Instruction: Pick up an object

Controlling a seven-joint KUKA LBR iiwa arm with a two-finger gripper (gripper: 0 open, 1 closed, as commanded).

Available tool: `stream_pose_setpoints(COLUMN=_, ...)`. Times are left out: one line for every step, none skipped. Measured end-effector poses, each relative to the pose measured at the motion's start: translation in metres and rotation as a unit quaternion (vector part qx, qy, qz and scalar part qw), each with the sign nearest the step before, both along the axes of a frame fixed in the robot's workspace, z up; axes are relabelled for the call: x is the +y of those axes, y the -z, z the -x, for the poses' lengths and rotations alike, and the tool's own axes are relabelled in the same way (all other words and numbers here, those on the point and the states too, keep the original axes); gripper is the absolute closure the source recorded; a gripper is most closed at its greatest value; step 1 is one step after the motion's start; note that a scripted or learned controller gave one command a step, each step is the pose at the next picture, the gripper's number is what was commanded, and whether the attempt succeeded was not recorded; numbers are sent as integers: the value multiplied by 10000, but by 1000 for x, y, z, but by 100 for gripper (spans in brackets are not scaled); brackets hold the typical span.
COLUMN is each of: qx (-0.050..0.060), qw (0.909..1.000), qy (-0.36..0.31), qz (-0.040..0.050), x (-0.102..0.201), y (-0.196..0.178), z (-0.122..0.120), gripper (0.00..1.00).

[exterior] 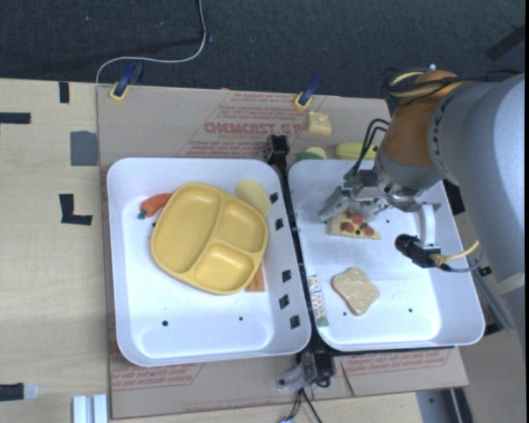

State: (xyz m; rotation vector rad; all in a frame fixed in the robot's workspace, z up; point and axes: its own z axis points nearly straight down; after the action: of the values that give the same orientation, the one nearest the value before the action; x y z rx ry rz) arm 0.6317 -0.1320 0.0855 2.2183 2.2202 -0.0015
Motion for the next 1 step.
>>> stream_pose_setpoints(qx=3, qw=10000, qy=-4, qz=-2, x=0, y=-10, z=0, gripper=100)
